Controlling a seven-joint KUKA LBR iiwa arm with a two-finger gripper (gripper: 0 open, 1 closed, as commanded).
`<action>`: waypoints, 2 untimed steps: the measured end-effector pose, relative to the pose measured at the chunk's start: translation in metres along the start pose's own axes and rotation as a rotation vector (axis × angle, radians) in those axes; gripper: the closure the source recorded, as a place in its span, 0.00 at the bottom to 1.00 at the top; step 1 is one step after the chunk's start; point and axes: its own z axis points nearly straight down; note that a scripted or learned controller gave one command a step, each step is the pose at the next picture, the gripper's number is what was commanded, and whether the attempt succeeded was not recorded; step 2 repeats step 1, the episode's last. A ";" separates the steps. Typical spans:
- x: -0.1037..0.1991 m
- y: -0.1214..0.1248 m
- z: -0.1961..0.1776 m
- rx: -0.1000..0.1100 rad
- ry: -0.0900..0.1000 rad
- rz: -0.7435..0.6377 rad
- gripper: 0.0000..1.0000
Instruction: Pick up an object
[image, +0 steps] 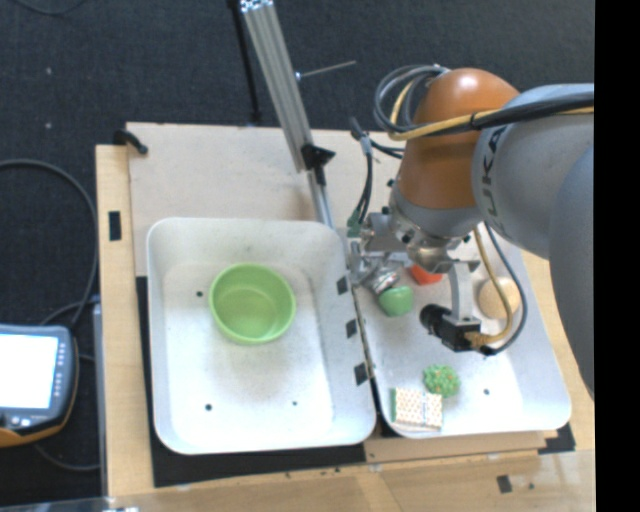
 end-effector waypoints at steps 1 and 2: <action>0.060 -0.007 0.008 0.000 0.000 -0.001 1.00; 0.060 -0.007 0.008 0.000 0.000 -0.001 1.00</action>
